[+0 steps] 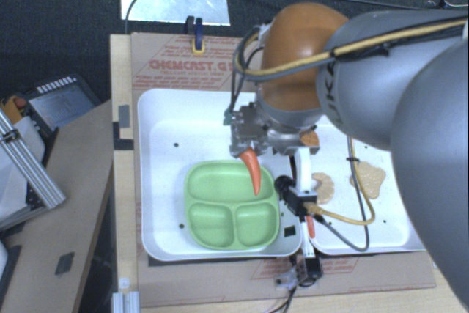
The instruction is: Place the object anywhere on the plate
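Note:
A green plate with three sections lies in the left white bin, toward its front. Over the plate's far right part hangs an orange carrot-shaped object, pointing down and slightly right. Its top end is tucked between the fingers of my gripper, which is shut on it. The grey arm with its orange band comes in from the right and hides the back of both bins.
The right bin holds two flat tan pieces and a small orange item by the wrist. A yellow cable loops over the divider between the bins. Cardboard lies beneath the bins.

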### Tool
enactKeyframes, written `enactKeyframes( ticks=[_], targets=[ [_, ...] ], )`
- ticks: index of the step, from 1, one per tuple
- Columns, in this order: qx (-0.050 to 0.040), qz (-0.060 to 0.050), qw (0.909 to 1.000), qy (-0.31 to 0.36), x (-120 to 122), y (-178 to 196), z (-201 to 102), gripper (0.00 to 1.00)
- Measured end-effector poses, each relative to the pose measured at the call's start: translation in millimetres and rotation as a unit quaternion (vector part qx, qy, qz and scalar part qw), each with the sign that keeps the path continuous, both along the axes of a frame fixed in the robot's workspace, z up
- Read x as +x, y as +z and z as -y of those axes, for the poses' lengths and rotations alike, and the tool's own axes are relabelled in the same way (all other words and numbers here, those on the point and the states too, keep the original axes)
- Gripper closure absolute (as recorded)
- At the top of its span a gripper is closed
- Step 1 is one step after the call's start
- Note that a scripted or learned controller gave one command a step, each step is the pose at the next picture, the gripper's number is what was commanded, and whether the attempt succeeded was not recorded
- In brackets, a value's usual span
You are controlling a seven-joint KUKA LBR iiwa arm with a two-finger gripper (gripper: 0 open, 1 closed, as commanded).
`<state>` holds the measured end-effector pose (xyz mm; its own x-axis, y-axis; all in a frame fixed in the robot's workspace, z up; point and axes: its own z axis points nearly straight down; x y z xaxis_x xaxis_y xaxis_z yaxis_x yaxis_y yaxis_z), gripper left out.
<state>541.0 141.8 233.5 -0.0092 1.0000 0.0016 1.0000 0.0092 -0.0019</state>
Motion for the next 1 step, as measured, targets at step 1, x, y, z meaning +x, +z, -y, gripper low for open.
enactKeyframes(
  ticks=[1],
  targets=[
    [-0.0005,0.001,1.0,-0.003,1.2,0.4,2.9,0.0]
  ],
)
